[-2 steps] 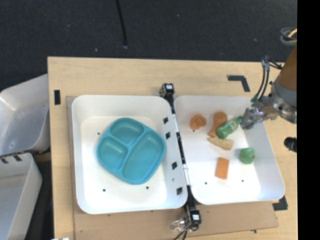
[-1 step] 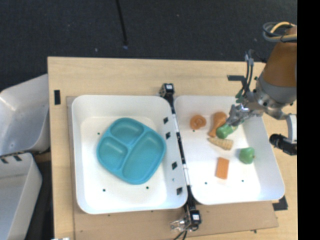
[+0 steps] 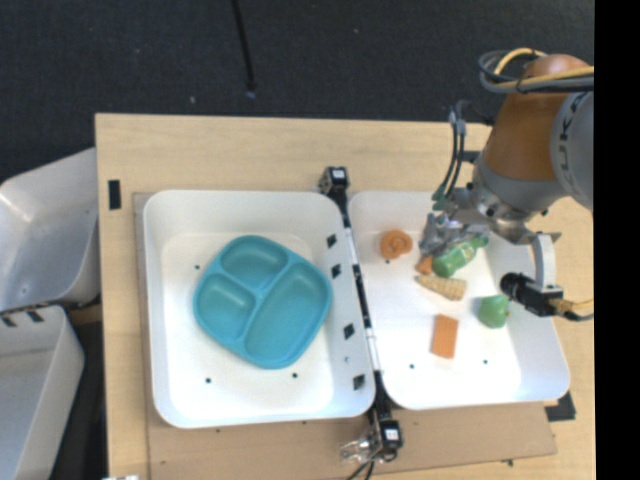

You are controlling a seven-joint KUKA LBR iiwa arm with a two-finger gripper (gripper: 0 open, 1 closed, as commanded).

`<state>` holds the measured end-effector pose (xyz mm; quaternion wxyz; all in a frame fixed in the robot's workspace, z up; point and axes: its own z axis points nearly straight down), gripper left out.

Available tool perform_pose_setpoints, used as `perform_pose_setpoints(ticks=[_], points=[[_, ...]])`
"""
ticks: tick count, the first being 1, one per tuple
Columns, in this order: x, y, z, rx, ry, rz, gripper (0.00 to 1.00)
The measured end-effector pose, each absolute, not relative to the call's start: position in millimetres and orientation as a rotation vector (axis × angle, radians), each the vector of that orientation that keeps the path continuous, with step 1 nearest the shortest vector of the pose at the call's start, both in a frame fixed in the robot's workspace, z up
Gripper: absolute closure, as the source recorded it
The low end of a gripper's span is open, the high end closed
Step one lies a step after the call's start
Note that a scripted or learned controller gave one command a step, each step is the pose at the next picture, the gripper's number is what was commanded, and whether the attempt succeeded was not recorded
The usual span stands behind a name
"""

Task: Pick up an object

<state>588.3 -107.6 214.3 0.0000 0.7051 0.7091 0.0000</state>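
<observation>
My gripper (image 3: 447, 236) hangs low over the upper part of the right bin (image 3: 520, 368). Right under its tip lies an elongated green object (image 3: 458, 259), tilted and touching or nearly touching the gripper. A small orange piece (image 3: 425, 265) peeks out beside it. Around them lie a round orange item (image 3: 395, 245), a tan ridged piece (image 3: 443, 287), an orange block (image 3: 445, 336) and a round green item (image 3: 493, 311).
The left bin (image 3: 180, 388) holds a blue divided plate (image 3: 262, 300). A ridge with black clips (image 3: 352, 298) separates the two bins. The arm's orange band (image 3: 525, 128) and a black cable fitting (image 3: 525, 290) overhang the right bin's far right side.
</observation>
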Motion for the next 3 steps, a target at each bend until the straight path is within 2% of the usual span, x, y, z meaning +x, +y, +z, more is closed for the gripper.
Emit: perform_pose_setpoints(ticks=[2,3], points=[[574.1,-5.8,224.3,2.216,2.229,0.000,1.00],[575.1,54.5,221.8,2.213,2.231,0.002,1.00]])
